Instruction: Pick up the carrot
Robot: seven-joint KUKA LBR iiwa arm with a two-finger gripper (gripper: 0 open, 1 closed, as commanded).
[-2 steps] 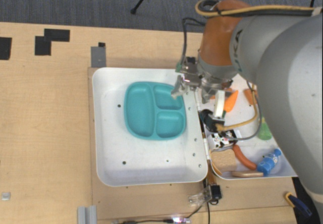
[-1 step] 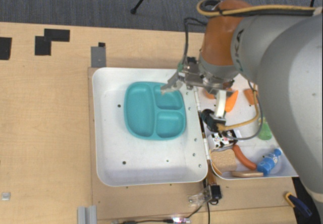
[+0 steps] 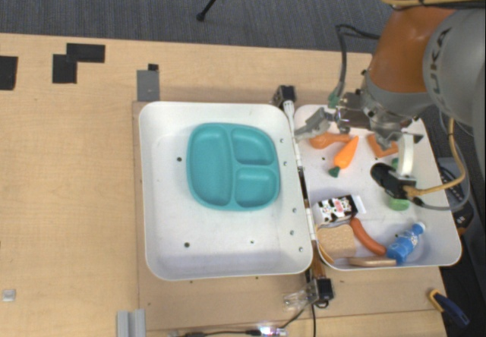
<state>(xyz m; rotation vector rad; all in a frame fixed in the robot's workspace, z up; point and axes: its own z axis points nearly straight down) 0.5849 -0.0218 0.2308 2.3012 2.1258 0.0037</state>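
Observation: I am viewing the gripper [image 3: 328,121] at the back-left part of the right bin [image 3: 444,252], close to the wall it shares with the left bin [image 3: 163,252]. From this slanted view, with the wrist crowding the area, I cannot tell whether the fingers are spread or pressed together. I am seeing nothing held.

Location of target: the carrot [image 3: 345,153] is lying flat on the floor of the right bin. It is slanted, its green tip pointing down towards the shared wall and its thick end pointing up towards the wrist. It is resting just below and to the right of the gripper, apart from it.

Hazards: a small orange piece [image 3: 322,141] is lying just beside the carrot's upper left, almost under the gripper. A second orange piece [image 3: 384,149] is sitting partly under the wrist. Either could be taken by mistake.

Recommendation: I am judging this to be the approach stage. A good grasp calls for shifting the gripper over the carrot's thicker middle, turning its closing line across the carrot's length, and descending straight down. The carrot tapers and looks smooth, so a grip near the green tip would probably slip. The patterned card [image 3: 336,209] is lying clear of the approach.
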